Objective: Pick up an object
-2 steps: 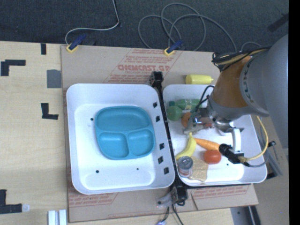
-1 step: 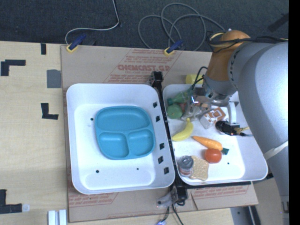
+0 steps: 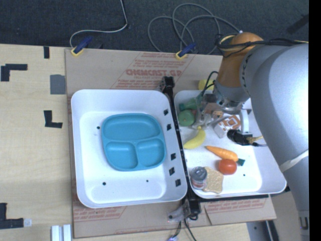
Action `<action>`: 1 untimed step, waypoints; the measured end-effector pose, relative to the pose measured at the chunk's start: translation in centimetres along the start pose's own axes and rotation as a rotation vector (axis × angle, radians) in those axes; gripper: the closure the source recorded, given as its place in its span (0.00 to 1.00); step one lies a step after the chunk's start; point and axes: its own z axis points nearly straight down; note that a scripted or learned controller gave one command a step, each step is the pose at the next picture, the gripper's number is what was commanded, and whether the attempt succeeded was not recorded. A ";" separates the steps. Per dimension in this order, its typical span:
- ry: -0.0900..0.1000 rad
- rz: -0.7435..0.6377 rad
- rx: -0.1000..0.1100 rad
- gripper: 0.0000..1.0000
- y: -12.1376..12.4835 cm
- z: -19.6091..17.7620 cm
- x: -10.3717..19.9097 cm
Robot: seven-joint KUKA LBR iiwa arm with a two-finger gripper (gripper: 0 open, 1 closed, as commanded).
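My gripper [image 3: 204,118] hangs low over the back left part of the right bin [image 3: 261,182], and the wrist hides whether it is open or shut. Just left of it lies a green object [image 3: 186,117], and a yellow banana [image 3: 195,140] lies just in front of it. Further forward are an orange carrot [image 3: 221,152], a red tomato [image 3: 227,166], a tan cracker [image 3: 214,181] and a small grey can [image 3: 198,174]. An orange-and-white box [image 3: 229,121] sits to the gripper's right, partly under the wrist. I see nothing clearly held.
The left bin [image 3: 85,134] holds a blue divided plate [image 3: 133,140]. A black divider [image 3: 173,134] runs between the bins. The big grey arm [image 3: 281,99] covers the right bin's back right corner. Cables [image 3: 165,24] trail behind the bench.
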 end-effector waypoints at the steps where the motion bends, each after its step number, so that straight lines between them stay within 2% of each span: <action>1: 0.001 -0.001 0.000 0.00 0.0 0.0 0.0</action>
